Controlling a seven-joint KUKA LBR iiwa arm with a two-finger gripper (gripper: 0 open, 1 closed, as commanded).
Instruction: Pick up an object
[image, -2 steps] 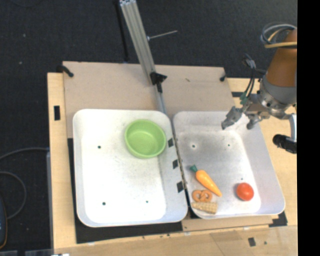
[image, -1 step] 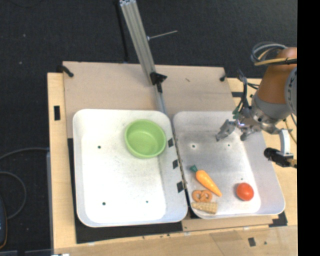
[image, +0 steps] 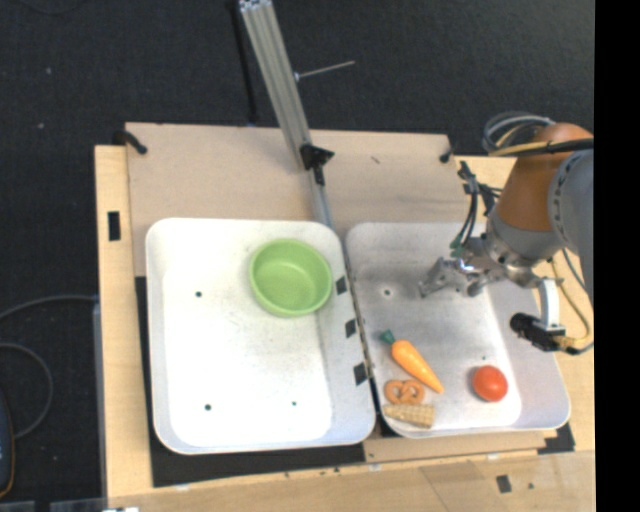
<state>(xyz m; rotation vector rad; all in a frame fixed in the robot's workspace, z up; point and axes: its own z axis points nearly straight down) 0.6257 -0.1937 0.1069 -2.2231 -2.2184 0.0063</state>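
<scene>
Over the right bin (image: 520, 405) I see the arm (image: 535, 195) reaching in from the right edge, its orange band sitting above the grey wrist. The gripper (image: 432, 284) hangs above the upper middle of that bin, pointing toward the divider between the two bins. I cannot tell whether it is spread or pressed together; it looks small and dark against the white floor, and I see nothing between its tips.

Lower in the same bin I make out three or four things. An orange carrot (image: 414, 364) with a green top lies on a slant, near the bin's left wall. Just below it sits a pretzel (image: 404, 391), and touching that, a tan waffle-like piece (image: 413, 413) rests against the front rim. A red tomato (image: 489, 384) sits to the right of the carrot, apart from it. All of them lie well below the gripper, none touching it.

Across in the left bin (image: 190, 400) I see a green bowl (image: 291, 277), upright, near the back right corner. A grey metal pole (image: 283, 85) slants down from the top of the view to the seam between the bins.
</scene>
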